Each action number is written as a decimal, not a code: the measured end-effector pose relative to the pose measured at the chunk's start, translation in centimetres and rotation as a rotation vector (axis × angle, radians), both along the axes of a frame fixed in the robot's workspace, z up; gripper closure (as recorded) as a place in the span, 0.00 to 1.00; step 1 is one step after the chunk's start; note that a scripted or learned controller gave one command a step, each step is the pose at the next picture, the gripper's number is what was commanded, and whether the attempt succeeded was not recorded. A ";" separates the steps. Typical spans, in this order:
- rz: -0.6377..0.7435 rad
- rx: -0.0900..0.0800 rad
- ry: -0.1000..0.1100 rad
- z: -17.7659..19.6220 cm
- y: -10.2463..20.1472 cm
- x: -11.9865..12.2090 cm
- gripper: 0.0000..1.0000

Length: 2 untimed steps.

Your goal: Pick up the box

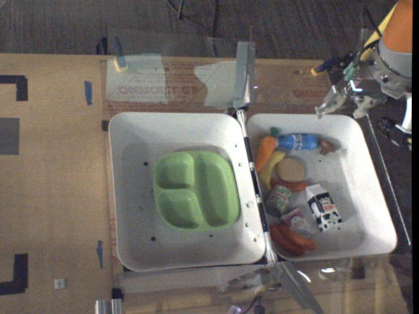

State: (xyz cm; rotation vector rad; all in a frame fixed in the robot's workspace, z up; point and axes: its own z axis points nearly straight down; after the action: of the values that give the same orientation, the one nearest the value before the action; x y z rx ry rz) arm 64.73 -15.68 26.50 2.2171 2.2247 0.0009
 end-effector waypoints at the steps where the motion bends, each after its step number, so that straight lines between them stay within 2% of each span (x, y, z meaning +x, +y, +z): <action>1: 0.091 0.000 -0.001 -13.4 -4.9 -8.7 0.00; 2: 0.028 -0.002 -0.003 2.9 -3.7 -5.2 0.00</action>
State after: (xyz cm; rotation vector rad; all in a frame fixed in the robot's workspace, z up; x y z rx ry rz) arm 59.53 -19.42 29.36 2.1834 2.2533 0.0016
